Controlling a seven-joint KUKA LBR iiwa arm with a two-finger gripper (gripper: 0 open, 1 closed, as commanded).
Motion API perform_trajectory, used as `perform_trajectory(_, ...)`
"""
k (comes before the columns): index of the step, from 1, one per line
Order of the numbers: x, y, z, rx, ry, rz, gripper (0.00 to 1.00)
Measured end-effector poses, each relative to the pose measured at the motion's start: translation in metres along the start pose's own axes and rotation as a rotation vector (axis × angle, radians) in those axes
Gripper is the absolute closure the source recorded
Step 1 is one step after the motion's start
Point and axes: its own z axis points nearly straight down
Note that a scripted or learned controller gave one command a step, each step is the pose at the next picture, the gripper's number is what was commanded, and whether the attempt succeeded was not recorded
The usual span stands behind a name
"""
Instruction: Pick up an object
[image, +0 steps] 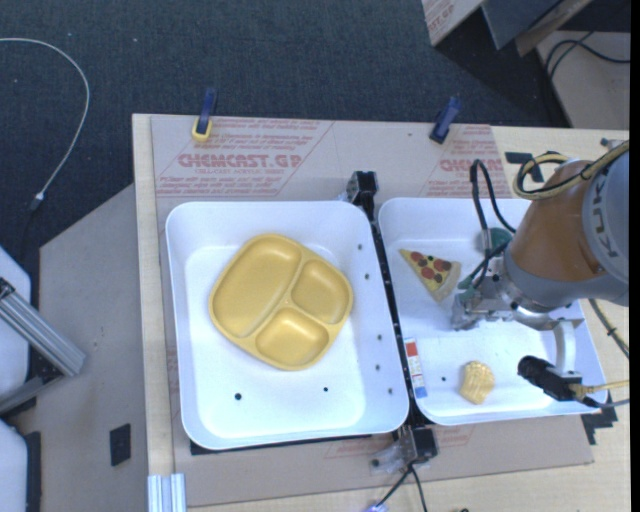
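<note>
The pincer (468, 308) sits low in the right bin (440, 405), at the end of the grey arm (560, 250) with its orange band, which reaches in from the right. Its metal tip shows as a small cluster just below and to the right of the pizza slice (430, 270), but whether it is wide, narrow or closed on anything cannot be told from this slanted view; nothing is visibly caught in it.

The toy pizza slice lies flat on the bin floor near the upper left of the right bin, just beside the pincer tip; whether they touch is not clear. It seems the likeliest target, being the nearest thing. Lower in the same bin, apart from the pincer, lies a small yellow knobbly piece, probably a toy corn cob (477, 382), also resting on the floor. A thin red and white strip (412, 364) lies by the bin's left wall.

In the left bin (200, 400) a yellow divided plate (282, 300) with three compartments lies in the middle, well apart from the arm.

As a judgement, the task stands at the approach or grasp attempt: the arm is down among the objects, yet every object rests on a bin floor, so nothing is lifted. What is left is to secure a hold and raise the thing clear of the table (250, 160)
</note>
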Motion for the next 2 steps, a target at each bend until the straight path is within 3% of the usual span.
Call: perform_trajectory(2,0.004,0.01,-0.097,-0.002,-0.002,-0.003,1.0)
